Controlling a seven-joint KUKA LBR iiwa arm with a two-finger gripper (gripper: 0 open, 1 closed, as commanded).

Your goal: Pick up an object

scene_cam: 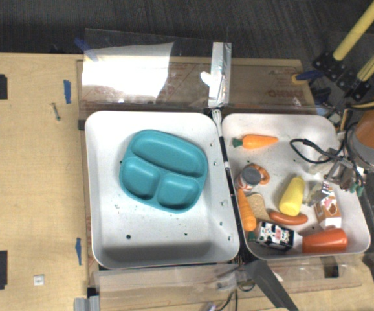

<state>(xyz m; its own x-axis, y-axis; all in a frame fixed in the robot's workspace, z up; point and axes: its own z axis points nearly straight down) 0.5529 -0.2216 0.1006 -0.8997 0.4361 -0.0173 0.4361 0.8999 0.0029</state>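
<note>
Gripper (334, 173) of mine sits low at the right edge of the right bin (358, 238), and between cables and small parts I cannot tell how it is set. Nothing is visibly caught in it, so I judge the pick not yet made: every candidate lies on the bin floor, and the closing and the lift both remain.

Nearest to me is the yellow piece (291, 195), just at nine o'clock of my tip. Touching its lower end is a red sausage-like piece (288, 218). At six o'clock lies a small red-and-white thing (329, 210), and below that a red-orange block (325, 241) against the near wall. Further out, a black-and-white carton (274, 236) sits at seven o'clock, a carrot (256, 142) at ten o'clock near the far wall, and a second, long orange carrot (246, 210) along the bin's left wall.

The left bin (109, 225) holds a teal divided tray (163, 170), well apart from me.

My arm comes in from three o'clock, the orange band (373, 133) just above the bin's right rim, wrist angled down and inward toward the yellow piece.
</note>
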